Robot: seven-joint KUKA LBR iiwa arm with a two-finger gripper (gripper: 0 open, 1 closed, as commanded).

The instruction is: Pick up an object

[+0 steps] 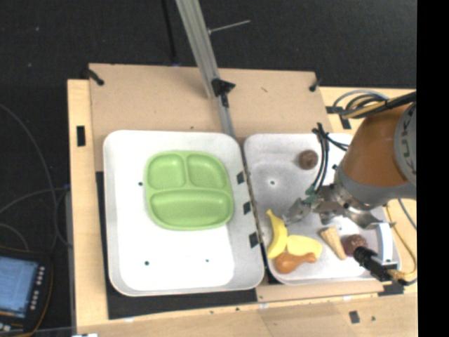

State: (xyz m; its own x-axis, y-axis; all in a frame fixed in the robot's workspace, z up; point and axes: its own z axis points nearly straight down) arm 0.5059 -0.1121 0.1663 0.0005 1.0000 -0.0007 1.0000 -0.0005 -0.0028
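Gripper (303, 209) is hanging over the right bin (280, 153), finger state I cannot tell, with the banana (276, 234) lying just near-left, long axis running near-far.

The arm (375, 161) comes in from three o'clock, its orange band filling the upper right and the grey wrist below it, toward seven o'clock of the band. The wrist is bent downward and toward nine o'clock. The end effector (303, 209) hangs at the wrist's nine o'clock side, low and pointing down and leftward. Dark cables run along the band's nine o'clock edge down to the wrist. The tip is small and blurred, so its state is unclear.
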